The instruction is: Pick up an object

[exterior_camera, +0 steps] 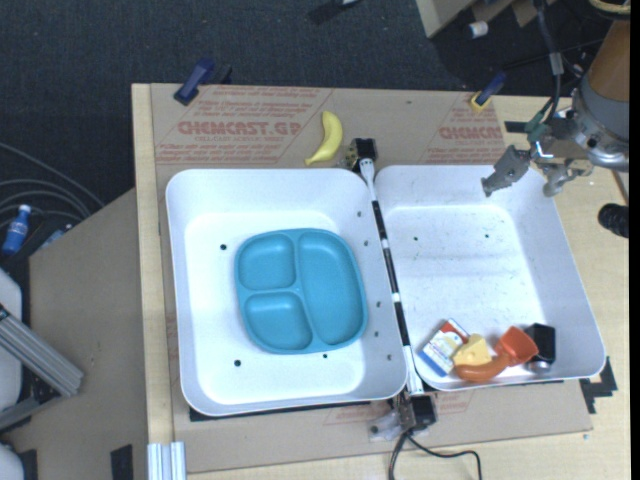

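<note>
Right now the gripper (pixel 528 171) hangs above the far right corner of the right bin (pixel 560 268), near its back rim. Its two fingers (pixel 500 176) stand apart, released, and nothing is between them. The grey arm (pixel 610 88) comes in from the right edge of the view.

The things that could be picked up lie in a small heap at the near right corner of the right bin, well apart from the gripper. From left to right they are: a small white packet with red and blue print (pixel 443 344), a yellow piece (pixel 477 351) touching it, a curved orange piece (pixel 483 370) just below the yellow one, an orange-red block (pixel 518 344), and a black object (pixel 543 341) against the bin wall. What each of them is exactly, I cannot tell.

In the left bin (pixel 200 218) a blue plate with three compartments (pixel 299 289) lies flat near the middle. Behind the two bins, a yellow banana (pixel 327 138) lies on the brown board (pixel 250 118), near the gap between them.
</note>
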### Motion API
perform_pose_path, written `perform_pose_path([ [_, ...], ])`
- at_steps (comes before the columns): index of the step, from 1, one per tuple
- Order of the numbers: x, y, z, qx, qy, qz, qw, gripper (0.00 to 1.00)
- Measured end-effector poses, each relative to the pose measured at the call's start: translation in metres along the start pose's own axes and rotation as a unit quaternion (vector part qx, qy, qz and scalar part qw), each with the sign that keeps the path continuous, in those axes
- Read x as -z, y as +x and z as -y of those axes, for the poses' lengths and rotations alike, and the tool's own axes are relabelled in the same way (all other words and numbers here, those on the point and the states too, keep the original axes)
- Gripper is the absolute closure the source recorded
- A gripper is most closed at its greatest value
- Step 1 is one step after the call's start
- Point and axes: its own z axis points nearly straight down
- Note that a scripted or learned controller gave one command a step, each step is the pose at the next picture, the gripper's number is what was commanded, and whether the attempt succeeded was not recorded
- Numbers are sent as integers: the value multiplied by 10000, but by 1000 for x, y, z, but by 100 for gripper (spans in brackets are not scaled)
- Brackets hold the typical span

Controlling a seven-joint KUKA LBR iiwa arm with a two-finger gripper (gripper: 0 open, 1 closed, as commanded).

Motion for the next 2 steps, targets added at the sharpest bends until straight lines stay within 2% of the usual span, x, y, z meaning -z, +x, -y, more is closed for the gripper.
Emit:
perform_pose_path([
  [1,-145,8,37,-5,13,-4,10000,0],
  [2,-185,-32,-57,1,-2,4,10000,0],
])
